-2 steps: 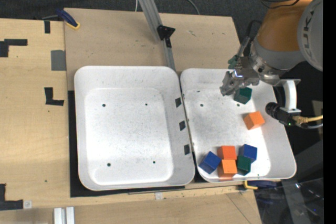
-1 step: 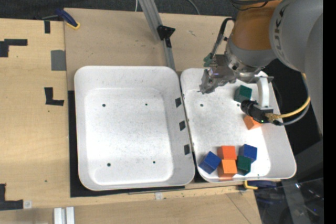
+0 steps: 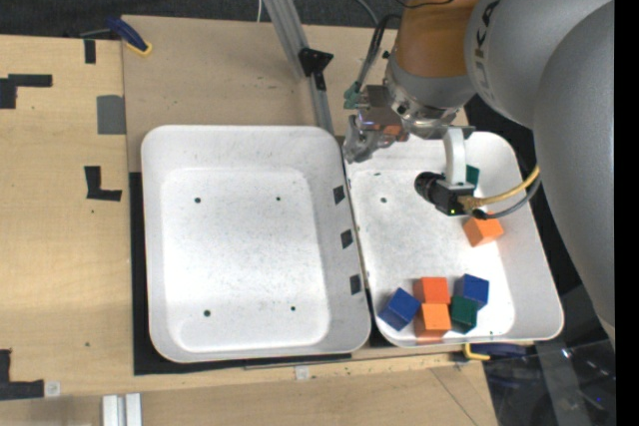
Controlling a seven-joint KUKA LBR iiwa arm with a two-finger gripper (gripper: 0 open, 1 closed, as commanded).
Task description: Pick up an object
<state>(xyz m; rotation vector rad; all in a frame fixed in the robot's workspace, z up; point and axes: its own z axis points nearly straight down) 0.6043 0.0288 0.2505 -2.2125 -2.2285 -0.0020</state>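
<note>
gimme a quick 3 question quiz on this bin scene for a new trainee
1. True or false: the cluster of blocks lies in the bin on the view's right.
2. Which colour is the lone block that lies apart from that cluster? A blue, B orange, C green.
3. How many blue blocks does the cluster hold?
Key: 1 true; 2 B; 3 two.
</note>
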